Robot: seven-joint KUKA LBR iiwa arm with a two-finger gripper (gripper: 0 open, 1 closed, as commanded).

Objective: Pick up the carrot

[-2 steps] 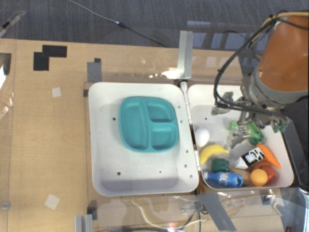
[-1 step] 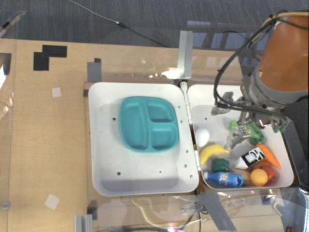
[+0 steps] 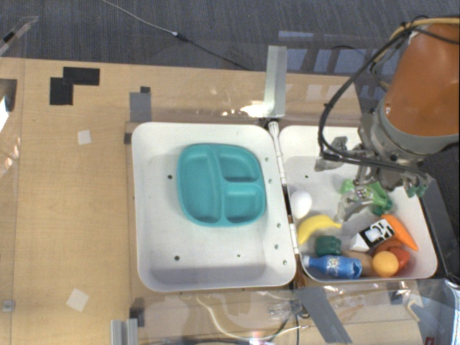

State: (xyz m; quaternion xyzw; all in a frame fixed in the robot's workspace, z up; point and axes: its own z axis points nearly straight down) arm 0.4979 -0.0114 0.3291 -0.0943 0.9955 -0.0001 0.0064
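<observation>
The two-finger metal gripper (image 3: 361, 205) hangs low over the right shallow white plastic bin (image 3: 302, 153), under the grey wrist and broad orange band of the arm (image 3: 424, 85); whether it is open or closed cannot be told from this slant. Green leafy plastic (image 3: 374, 191) shows right at it, seemingly the top of the tapered orange toy carrot (image 3: 399, 231), which lies just beside and below, toward the bin's right wall. Against the carrot sits a small black-and-white patterned tag (image 3: 377, 231), its marks not readable. Nearby lie a white egg-shaped piece (image 3: 300, 204), a curved yellow toy banana (image 3: 316, 226), a dark green lump (image 3: 328, 245), a blue bottle-like item with pale print too small to read (image 3: 334, 267), and a round orange ball (image 3: 386, 264). The left white bin (image 3: 154, 221) bears a smooth teal divided plate (image 3: 219, 183). Both rest on a pale wooden bench (image 3: 65, 228) with black tape shapes (image 3: 72, 83); dark ribbed carpet (image 3: 180, 6) lies beyond.
</observation>
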